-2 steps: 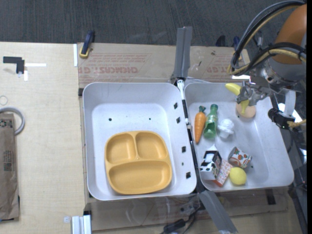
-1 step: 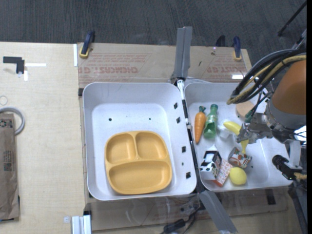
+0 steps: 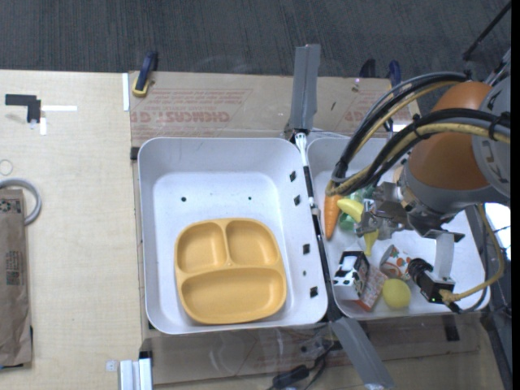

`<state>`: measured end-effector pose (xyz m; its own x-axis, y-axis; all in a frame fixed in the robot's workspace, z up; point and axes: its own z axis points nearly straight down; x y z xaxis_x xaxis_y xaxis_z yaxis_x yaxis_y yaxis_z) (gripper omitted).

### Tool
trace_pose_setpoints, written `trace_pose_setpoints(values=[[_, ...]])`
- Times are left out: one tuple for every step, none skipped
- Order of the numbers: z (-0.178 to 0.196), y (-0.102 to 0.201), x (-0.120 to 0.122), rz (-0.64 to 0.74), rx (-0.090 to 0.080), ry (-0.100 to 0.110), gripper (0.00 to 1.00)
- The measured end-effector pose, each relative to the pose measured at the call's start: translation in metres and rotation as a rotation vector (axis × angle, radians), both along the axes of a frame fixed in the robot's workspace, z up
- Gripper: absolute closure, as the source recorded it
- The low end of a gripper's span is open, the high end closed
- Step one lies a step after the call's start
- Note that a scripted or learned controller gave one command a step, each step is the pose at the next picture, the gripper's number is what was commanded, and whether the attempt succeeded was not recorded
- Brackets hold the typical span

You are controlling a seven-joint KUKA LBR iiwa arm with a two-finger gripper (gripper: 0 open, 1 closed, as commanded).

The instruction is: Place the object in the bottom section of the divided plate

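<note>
1. Well, the gripper (image 3: pixel 375 222) hung low over the right bin (image 3: pixel 471 254); whether it was open I couldn't tell.
2. Crowding it: a carrot (image 3: pixel 331 215), a lemon (image 3: pixel 396 293), a cow toy (image 3: pixel 348 270), a packet (image 3: pixel 370 287).
3. The plate (image 3: pixel 231 270) sat in the left bin (image 3: pixel 162 218), sections bare.
4. Wooden bench (image 3: pixel 73 218), dark carpet (image 3: pixel 203 15) beyond.

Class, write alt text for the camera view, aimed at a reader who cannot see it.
A grey robot arm reaches from the right over the right bin, which holds a carrot, a yellow ball and other small items. In the left bin lies a yellow divided plate, nothing in its sections.
</note>
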<state>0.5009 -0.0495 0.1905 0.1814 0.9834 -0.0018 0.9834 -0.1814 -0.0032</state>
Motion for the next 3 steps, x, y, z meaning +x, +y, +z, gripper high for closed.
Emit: trace_pose_setpoints(values=[[0.000, 0.000, 0.000, -0.001, 0.000, 0.000, 0.00], [0.027, -0.085, -0.004, 0.071, -0.001, -0.001, 0.00], [0.208, -0.055, -0.023, -0.101, -0.002, 0.000, 0.00]])
